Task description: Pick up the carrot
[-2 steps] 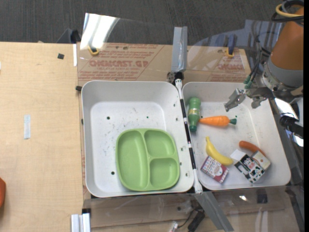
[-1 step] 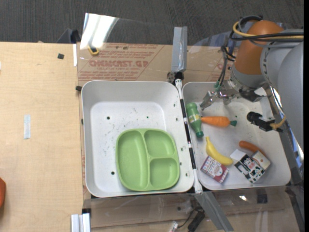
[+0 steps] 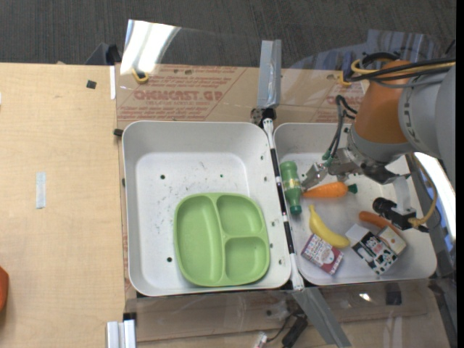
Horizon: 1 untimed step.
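The carrot (image 3: pixel 328 190) is orange with a green stem end pointing right. It lies across the upper middle of the right bin (image 3: pixel 428 267). My gripper (image 3: pixel 316 175) hangs just above the carrot's left, pointed end, at or very near its surface. The grey arm with its orange band (image 3: pixel 380 111) comes in from the upper right. From this angle I cannot make out whether the carrot sits between the jaws.
A green bottle (image 3: pixel 291 186) lies left of the carrot by the bin wall. A banana (image 3: pixel 328 228), a small pink box (image 3: pixel 321 253), a black-and-white carton (image 3: pixel 378 251) and an orange-handled tool (image 3: pixel 380 220) lie lower down. The left bin (image 3: pixel 145 194) holds a green divided plate (image 3: pixel 221 239).
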### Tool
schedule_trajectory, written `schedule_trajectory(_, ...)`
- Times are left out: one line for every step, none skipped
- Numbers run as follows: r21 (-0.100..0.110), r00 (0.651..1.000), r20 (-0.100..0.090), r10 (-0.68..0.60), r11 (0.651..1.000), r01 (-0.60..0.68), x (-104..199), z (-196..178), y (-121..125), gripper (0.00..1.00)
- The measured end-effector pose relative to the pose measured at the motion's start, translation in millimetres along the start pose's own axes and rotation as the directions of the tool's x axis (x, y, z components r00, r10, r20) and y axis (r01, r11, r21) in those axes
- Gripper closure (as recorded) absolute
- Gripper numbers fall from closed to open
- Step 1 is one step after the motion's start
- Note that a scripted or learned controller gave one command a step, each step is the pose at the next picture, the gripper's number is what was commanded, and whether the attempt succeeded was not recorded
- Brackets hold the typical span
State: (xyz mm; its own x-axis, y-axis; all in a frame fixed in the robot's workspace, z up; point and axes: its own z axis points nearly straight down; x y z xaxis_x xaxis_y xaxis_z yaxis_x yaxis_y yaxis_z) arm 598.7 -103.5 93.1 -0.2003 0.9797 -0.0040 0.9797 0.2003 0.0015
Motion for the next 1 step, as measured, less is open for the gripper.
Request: schedule_trajectory(-0.001, 1.0, 0.0, 0.003, 1.0, -0.003, -1.1, -8.8, 0.0, 1.0)
